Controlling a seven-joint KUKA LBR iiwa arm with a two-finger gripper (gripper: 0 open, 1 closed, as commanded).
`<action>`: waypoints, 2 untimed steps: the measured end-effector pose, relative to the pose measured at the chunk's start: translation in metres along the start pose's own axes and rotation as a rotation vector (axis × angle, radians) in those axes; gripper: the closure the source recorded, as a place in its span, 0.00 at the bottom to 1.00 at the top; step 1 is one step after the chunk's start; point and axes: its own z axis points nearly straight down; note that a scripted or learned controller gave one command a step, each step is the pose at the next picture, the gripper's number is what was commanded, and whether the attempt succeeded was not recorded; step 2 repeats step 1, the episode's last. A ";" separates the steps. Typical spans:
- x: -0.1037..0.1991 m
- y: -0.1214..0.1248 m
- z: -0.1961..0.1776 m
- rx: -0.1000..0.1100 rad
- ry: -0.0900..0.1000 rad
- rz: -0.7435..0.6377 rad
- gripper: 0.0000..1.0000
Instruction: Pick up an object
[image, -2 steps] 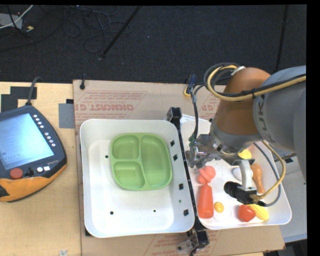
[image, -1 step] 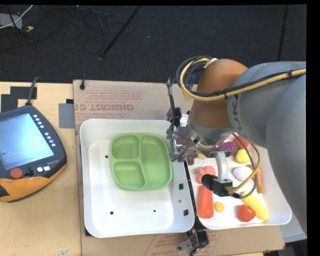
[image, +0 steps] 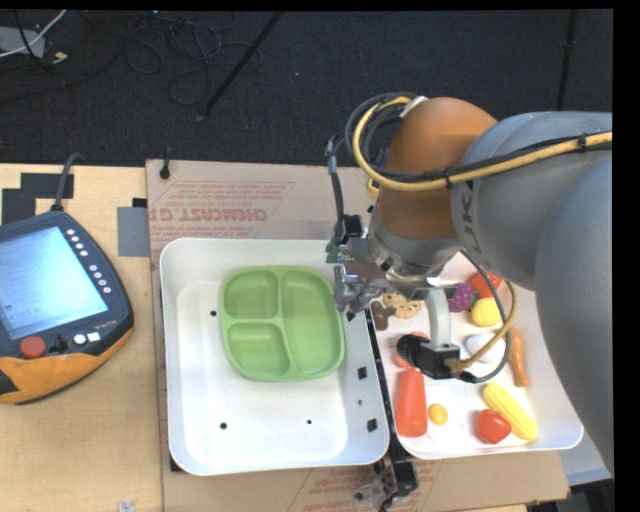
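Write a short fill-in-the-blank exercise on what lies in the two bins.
1. The green divided plastic plate has ____ compartments.
2. That plate lies in the ____ shallow white bin.
3. The long red-orange toy carrot lies in the ____ shallow white bin.
4. The yellow toy corn cob lies beside a small ____ toy tomato.

Missing words: three; left; right; red

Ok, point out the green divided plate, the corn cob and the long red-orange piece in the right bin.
green divided plate (image: 280, 322), camera view, on the ridge where its compartments meet.
corn cob (image: 511, 411), camera view, middle of its yellow body.
long red-orange piece (image: 411, 402), camera view, middle of its length.
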 end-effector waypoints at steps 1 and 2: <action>0.003 -0.013 0.012 0.004 -0.001 0.001 1.00; 0.003 -0.013 0.012 0.004 -0.001 0.001 1.00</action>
